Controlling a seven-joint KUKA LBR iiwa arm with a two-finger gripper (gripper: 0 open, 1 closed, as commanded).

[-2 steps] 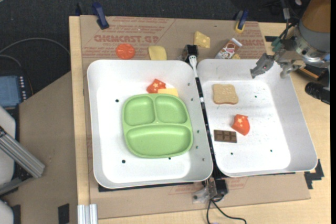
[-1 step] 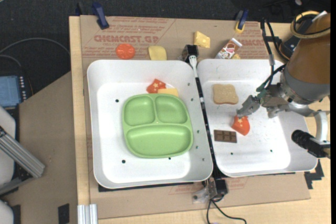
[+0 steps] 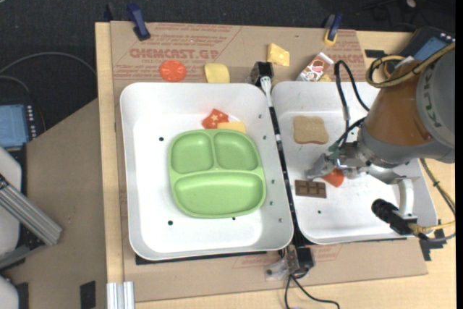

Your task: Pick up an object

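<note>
In the right bin (image 3: 362, 231) lie a slice of toast (image 3: 310, 129), a brown chocolate bar (image 3: 311, 189) and a small orange-red piece (image 3: 334, 179). My gripper (image 3: 333, 167) is low over the bin's middle, right above the orange-red piece and just up-right of the chocolate bar. The wrist hides most of the piece, so I cannot make out whether it is held. The left bin (image 3: 145, 177) bears a green divided plate (image 3: 215, 173), with a red piece (image 3: 214, 119) and a yellow piece (image 3: 233, 127) at its far rim.
Behind the bins on the bench lie an orange disc (image 3: 172, 70), a yellow block (image 3: 216, 73), a yellow wedge (image 3: 278, 54) and a small carton (image 3: 315, 69). Blue clamps (image 3: 137, 22) hold the back edge. The arm's body (image 3: 405, 119) and cables cover the right bin's right side.
</note>
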